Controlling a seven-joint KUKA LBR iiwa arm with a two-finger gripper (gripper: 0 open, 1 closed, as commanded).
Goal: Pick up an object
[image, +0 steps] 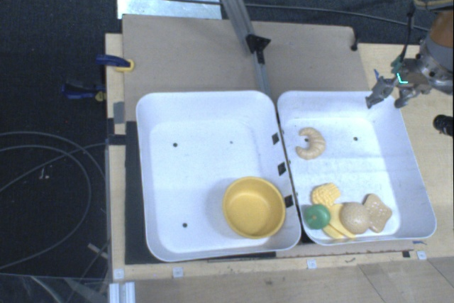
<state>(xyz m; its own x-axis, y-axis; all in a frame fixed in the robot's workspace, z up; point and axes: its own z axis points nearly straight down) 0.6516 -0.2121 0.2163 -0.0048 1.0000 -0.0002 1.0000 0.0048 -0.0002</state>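
Gripper (pixel 389 94) hung over the far right corner of the right bin (pixel 397 125), fingers spread apart, nothing betw them. Croissant (pixel 311 142) lay in that bin's middle, well apart from gripper. Near end held a corn cob (pixel 325 194), green piece (pixel 317 216), tan pieces. Yellow bowl (pixel 254 206) sat in left bin (pixel 163 174), near right corner

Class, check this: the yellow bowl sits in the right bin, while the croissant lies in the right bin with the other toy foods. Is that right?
Not quite. The camera view shows the yellow bowl in the left bin, not the right. The croissant does lie in the right bin with the other toy foods.
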